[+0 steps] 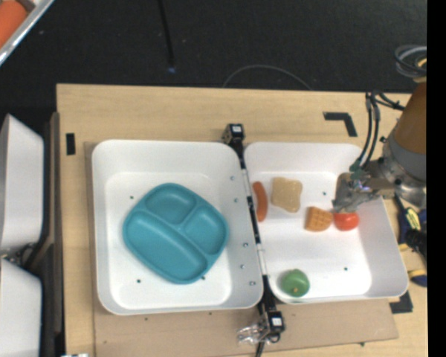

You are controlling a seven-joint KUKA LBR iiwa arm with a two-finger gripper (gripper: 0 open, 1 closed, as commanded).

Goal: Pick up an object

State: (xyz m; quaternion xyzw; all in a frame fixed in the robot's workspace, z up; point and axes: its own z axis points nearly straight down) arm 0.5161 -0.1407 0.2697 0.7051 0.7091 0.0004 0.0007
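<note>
Green apple (294,282) at right bin's (372,274) front edge; claw (347,199) above red tomato (346,221), finger state unclear.

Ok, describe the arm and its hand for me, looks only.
The arm comes in from the right: an orange band, then a grey wrist section below it. Dark cables loop along its left side. The hand is a small grey metal assembly, with a faint bluish-purple spot on it.
</note>
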